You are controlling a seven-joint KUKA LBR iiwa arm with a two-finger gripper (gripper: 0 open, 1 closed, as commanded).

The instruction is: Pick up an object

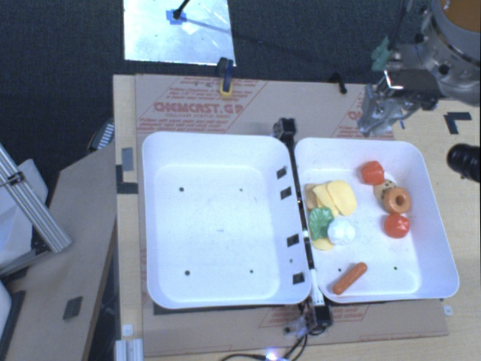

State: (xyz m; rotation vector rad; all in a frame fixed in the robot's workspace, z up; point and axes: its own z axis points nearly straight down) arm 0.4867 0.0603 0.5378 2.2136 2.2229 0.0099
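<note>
While the bench (225, 96) is covered by a brown sheet printed with red lettering, the floor beyond it, across the top of the frame, is dark blue-grey carpet, and a shiny metal plate (179, 19) lies on that carpet at upper left. A blue and yellow clamp (225, 77) sits at the sheet's top edge, and a pale side table (71, 232) with a slanted metal rail (30, 209) fills the lower left. Two white bins stand side by side on the sheet, joined by a black hinge strip down the middle. The left bin (218, 220) takes the centre of the frame; the right bin (421, 277) lies to its right and carries all the toy food.

The gripper (376, 119) hangs in the upper right of the frame, above the brown sheet just past the right bin's top rim, and I cannot tell how its jaws stand. Nothing is visibly between them.

In the right bin, a sausage (350, 277) lies near the lower edge, its long axis slanted from lower left up to upper right. Yellow banana-like pieces (336, 196) sit close to the hinge, lengthwise roughly top to bottom, with a green leafy piece (321, 220) and a white ball (342, 232) touching below them. A red block (373, 172), a doughnut (395, 199) and a red tomato (397, 225) run down the bin's right half.
</note>
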